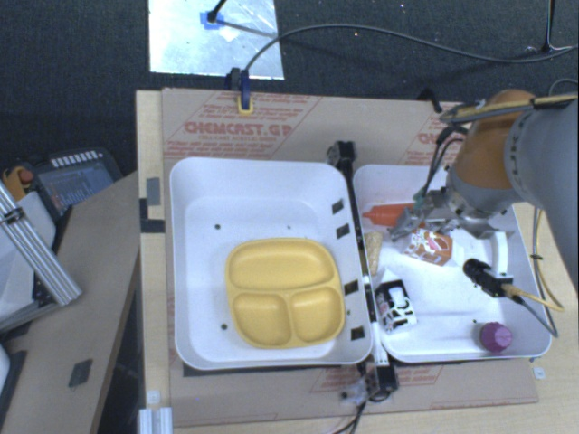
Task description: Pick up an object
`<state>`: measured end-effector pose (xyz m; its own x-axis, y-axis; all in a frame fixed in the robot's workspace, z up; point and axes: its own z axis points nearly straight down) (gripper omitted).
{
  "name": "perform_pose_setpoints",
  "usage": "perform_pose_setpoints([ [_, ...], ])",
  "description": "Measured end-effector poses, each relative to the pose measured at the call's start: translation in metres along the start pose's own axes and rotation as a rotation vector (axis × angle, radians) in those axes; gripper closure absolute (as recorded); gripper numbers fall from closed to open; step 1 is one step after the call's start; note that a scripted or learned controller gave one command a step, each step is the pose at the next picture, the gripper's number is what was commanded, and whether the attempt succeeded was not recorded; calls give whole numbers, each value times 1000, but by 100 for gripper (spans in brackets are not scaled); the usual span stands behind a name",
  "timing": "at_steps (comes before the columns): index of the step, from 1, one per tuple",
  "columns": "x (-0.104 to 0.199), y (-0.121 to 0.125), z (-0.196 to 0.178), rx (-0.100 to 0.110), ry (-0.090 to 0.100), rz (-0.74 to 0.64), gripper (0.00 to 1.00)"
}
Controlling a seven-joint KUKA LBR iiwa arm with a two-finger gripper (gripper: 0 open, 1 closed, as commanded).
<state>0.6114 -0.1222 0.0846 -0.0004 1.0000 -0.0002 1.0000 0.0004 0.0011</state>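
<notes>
We count two white bins [208, 197], side by side across mid-frame. One yellow tray [282, 289], three compartments, lower centre. Four small items right of centre: one orange stick [387, 213], one orange-and-white packet [431, 245], one black-and-white box [396, 305], and one purple lump [495, 336] at lower right. One shiny metal sheet [181, 36], upper left. One blue clamp [239, 81] just below it.

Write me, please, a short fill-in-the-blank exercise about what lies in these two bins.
1. The yellow tray lies in the white bin on the view's ____ side.
2. That tray has ____ compartments.
3. The end effector is over the other bin, on the view's ____ side.
4. The small round object in that bin is ____ in colour.
Missing words: left, three, right, purple.
</notes>
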Motion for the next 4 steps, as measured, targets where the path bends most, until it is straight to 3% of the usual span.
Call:
perform_pose_setpoints([
  [1, 0, 1, -11, -3, 0, 0, 100],
  [3, -9, 2, -120, -7, -2, -4, 100],
  [4, -9, 3, -140, -3, -1, -4, 100],
])
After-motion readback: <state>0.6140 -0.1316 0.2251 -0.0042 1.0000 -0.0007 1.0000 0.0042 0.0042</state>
